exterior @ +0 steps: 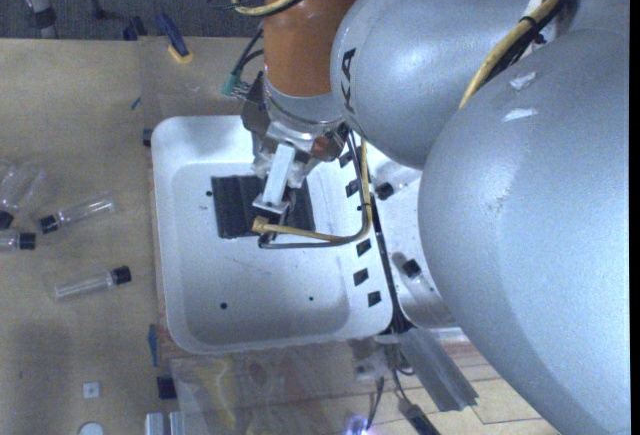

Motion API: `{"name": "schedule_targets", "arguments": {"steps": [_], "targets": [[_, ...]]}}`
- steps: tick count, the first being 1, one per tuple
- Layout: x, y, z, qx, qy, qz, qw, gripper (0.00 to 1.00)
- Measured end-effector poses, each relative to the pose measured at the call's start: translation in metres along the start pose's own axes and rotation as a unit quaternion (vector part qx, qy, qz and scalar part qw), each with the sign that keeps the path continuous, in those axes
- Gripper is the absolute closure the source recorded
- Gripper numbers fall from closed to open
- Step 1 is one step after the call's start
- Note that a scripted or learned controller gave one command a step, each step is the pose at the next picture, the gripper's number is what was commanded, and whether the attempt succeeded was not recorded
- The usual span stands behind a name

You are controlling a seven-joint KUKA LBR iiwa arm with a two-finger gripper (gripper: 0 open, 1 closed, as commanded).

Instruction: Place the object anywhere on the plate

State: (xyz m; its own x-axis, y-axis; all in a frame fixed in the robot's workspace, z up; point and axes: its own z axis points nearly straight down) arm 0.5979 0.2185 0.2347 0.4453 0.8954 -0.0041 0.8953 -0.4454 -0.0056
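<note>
Camera view, read from its left: on the bare tabletop [80,113] I see a few clear vials with black caps [85,281], well apart from the work. Next comes the left white bin [200,323], and on its floor lies a dark, flat, roughly rectangular thing [234,206], which I take to be either the plate or the object; I cannot tell which. Its long side runs roughly across the bin, left to right.

Directly over the right part of that dark piece hangs the gripper [272,208], reaching in from the right under the orange band [300,13] of the arm. The task's thing therefore lies under and slightly left of the tool, with no sideways gap that I can make out. Whether the gripper is apart, together or clamped on something I cannot tell, as the white tool body and a brass-coloured tube [320,237] hide the tips. I judge the coming move turns on a straight descent or release here.

Right of that, the grey arm housing [520,223] shows part of a black letter, likely the maker's name, not readable in full.
</note>
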Motion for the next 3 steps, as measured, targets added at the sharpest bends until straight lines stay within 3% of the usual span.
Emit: {"name": "schedule_targets", "arguments": {"steps": [1, 2, 3], "targets": [[0.034, 0.060, 0.024, -0.002, 0.003, 0.262, 0.9652, 1.00], [0.032, 0.054, 0.052, -0.002, 0.004, 0.437, 0.8997, 1.00], [-0.060, 0.055, 0.108, 0.003, 0.009, 0.290, 0.9570, 1.00]]}}
